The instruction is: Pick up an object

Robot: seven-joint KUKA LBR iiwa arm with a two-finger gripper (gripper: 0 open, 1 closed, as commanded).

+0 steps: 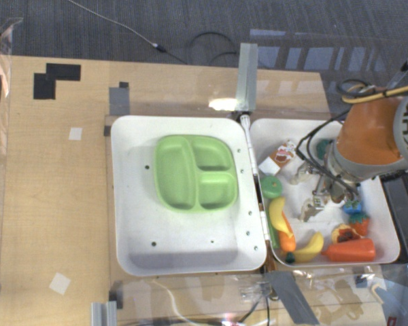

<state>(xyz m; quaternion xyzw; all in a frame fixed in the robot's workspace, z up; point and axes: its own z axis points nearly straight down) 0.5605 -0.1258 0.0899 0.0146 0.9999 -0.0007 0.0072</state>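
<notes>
While the gripper [315,206] hangs low in the right bin [393,246], its fingers stand apart, gripping nothing. Bananas [277,214] lie just beside it. A green tray [194,172] sits in the left bin [132,202].

Arm [377,138]: grey casing with broad orange band above the wrist. Black cables loop at its nine o'clock side. Gripper [315,206]: pale metallic fingers.
</notes>
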